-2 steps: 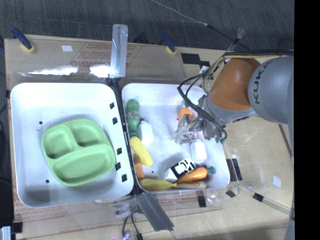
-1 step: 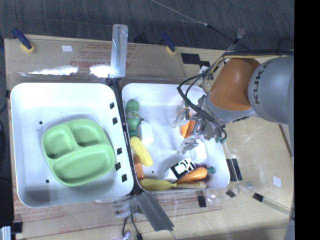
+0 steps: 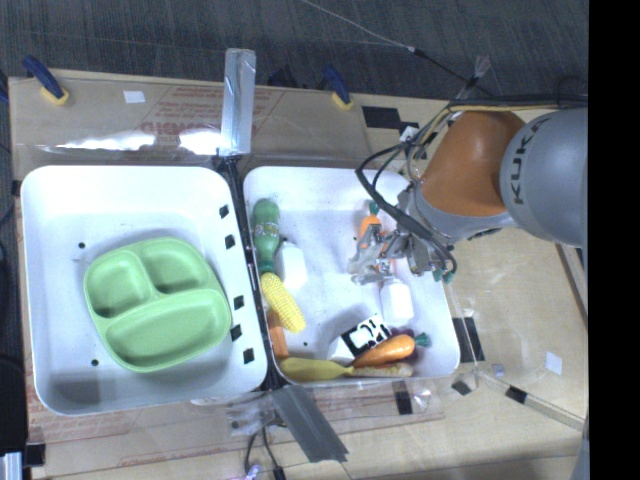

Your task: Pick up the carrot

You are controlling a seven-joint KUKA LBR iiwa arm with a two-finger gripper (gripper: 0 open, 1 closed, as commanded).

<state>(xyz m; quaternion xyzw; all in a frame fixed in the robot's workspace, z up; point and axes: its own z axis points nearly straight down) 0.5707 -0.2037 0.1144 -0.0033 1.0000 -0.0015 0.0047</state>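
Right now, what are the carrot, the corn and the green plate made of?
Carrot: probably toy plastic, smooth orange with a slight shine. Corn: likely plastic too, bright even yellow, moulded bumps. Green plate: looks like matte plastic, one flat colour with soft rounded dividers.

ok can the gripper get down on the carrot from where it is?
Probably yes. The carrot lies uncovered near the right bin's front edge, with the gripper above the same bin. But a black-and-white item touches it and the bin wall is close, so finger room looks tight.
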